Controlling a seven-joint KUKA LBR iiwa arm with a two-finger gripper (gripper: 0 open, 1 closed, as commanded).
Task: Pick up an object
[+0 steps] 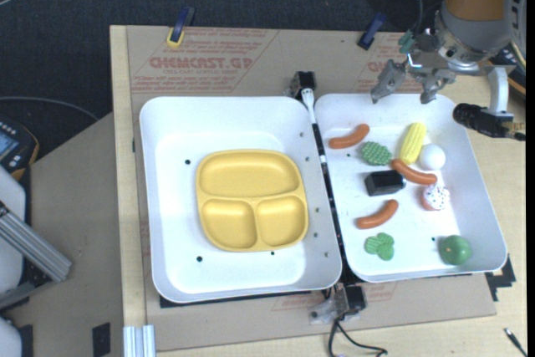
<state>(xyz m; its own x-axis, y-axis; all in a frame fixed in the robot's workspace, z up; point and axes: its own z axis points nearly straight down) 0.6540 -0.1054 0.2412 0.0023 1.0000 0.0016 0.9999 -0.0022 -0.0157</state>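
Claw: gripper point(413, 82) hangs above the far rim of the right bin point(485, 205), fingers spread apart with nothing between them; released.
Progress: nothing is lifted, so the pick looks not yet done; choosing a target, descending, closing and raising all seem to remain.
Nearest items: green ball point(455, 250) near the front right corner of the right bin; a green broccoli piece point(379, 246) to its left, well apart from it.
Next row back: a sausage point(376, 215) lying at a slant, and a white speckled piece point(435, 196) near the right wall.
Middle: black block point(384, 181) just beside a second sausage point(414, 173), which touches a white ball point(431, 155).
Further back: corn cob point(411, 142) upright-slanted, a second broccoli piece point(375, 152) to its left, and a third sausage point(349, 136) closest to the claw's side of the bin.
Left bin point(159, 180): holds a yellow divided tray point(250, 198), no loose objects seen on it.
Likely targets: judged by nearness to the claw, the third sausage or the corn cob; this is a guess only.
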